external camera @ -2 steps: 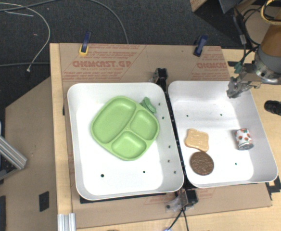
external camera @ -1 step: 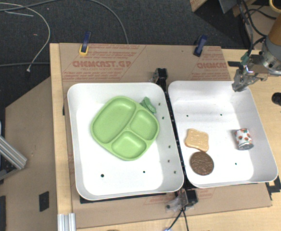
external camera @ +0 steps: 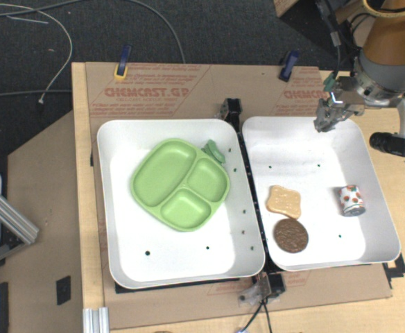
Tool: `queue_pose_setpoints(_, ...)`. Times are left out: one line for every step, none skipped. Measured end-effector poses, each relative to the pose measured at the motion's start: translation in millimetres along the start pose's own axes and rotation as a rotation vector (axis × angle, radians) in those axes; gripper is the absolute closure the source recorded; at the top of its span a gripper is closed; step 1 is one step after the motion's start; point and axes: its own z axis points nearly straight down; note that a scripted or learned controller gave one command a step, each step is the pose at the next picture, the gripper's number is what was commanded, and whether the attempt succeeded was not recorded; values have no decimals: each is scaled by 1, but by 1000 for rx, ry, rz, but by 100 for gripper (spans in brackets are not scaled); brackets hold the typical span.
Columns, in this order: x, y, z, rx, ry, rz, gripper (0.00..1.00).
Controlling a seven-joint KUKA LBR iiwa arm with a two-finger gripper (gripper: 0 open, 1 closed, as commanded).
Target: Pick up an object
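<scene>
White-and-red can (external camera: 352, 200) on its side, long axis toward upper left; gripper (external camera: 326, 121) grip state unclear.

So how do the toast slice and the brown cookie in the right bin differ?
The toast slice is pale tan and squarish; the brown cookie is dark and round. The toast slice lies farther from the bin's near edge than the cookie. Both lie flat, close together, in the right bin.

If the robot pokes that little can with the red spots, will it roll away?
Probably. The little can looks round and lies on its side on the smooth right bin floor, so a nudge may roll it. It seems small and light.
</scene>
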Motion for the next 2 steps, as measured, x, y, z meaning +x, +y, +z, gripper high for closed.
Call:
queue_pose_setpoints(49, -5, -6, 0, 1, -1, 100)
queue_pose_setpoints(109, -13, -9, 1, 1, -2, 100)
